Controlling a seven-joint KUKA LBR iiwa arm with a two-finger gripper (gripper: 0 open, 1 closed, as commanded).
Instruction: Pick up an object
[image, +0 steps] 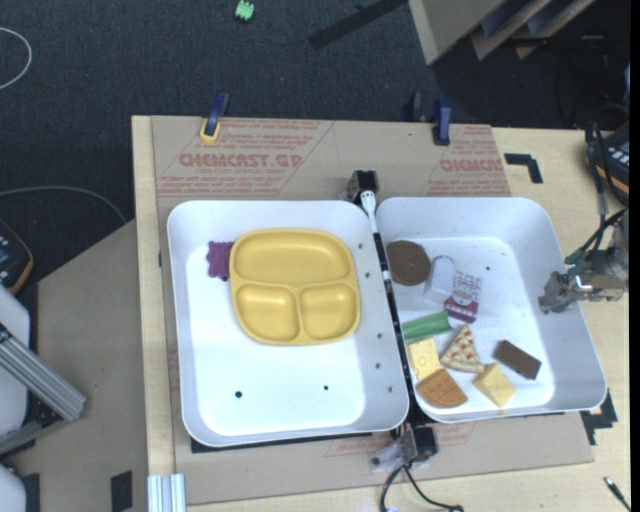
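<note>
A yellow tray (295, 284) fills the left bin (200, 380), a purple scrap (219, 258) tucked at its edge. The toy food (455, 350) crowds the right bin's (530, 225) near corner (any piece could be picked). The claw (560, 290) waits at the far rim; its grip cannot be told.

left bin (200, 400): divided plate (295, 285) in the far half, a small flat piece (219, 258) touching its left edge. right bin (540, 250): round cookie (408, 262) far left; clear packet (462, 290) just right of it; bar (427, 326) nearer; cheese slab (424, 357), pizza slice (462, 350), bread piece (441, 390), cheese wedge (495, 384), chocolate piece (517, 358) clustered along the near side. gripper (560, 290) at the right rim.
</note>
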